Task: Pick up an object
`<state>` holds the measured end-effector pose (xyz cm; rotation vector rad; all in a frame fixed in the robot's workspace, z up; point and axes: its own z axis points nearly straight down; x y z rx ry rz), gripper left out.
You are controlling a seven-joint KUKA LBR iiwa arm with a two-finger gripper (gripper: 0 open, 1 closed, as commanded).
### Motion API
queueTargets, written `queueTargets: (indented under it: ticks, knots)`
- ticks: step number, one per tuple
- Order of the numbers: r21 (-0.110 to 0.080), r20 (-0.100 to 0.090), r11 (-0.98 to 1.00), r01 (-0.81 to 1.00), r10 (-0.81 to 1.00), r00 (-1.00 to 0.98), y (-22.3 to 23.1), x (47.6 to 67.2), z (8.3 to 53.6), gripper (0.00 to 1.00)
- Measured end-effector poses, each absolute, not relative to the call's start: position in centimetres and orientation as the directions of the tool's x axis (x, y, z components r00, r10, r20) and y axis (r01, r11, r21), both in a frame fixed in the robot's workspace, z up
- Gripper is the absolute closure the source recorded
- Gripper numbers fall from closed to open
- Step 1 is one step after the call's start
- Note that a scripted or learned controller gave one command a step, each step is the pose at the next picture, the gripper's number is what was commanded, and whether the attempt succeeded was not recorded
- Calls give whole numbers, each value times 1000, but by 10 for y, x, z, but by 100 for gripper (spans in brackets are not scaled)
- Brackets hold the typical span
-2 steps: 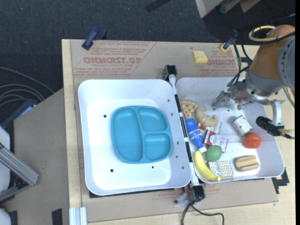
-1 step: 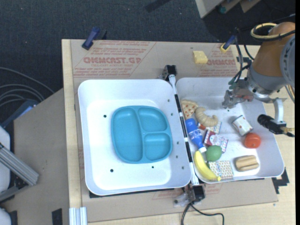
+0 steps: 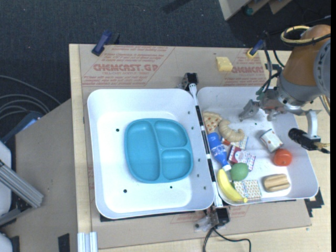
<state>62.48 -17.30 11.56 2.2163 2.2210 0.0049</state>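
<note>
Figure: single-arm bench, viewed from above at a slant, read left to right. Far left of the tool, the left bin holds a blue tray with three compartments, lying flat. The right bin carries the clutter. Nearest the divider, well to the tool's left and slightly toward the viewer, lies a waffle with a croissant just beside it; below them a blue bottle and small packets. Farther toward the viewer sit a green ball and a banana — its long axis runs roughly along the divider — with a cracker beside it.

The tool hangs over the bin's far end, its two fingers spread apart and gripping nothing. The likeliest target, a white can, lies just toward the viewer from the tool, slightly to its right, long axis diagonal; a short move down and toward the viewer would probably reach it. A tomato and a bread roll lie beyond it in the same direction.

The bench is covered with printed brown board; a yellow block rests on it beyond the bin. Dark carpet surrounds the bench — cables trail at far left.
</note>
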Motion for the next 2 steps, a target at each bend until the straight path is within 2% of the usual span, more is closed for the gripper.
queueTargets:
  ticks: [1, 2]
  knots:
    - [-1, 0, -1, 1000, 1000, 1, -165, 601, 85, 0]
    - [1, 0, -2, 1000, 1000, 2, -165, 602, 95, 100]
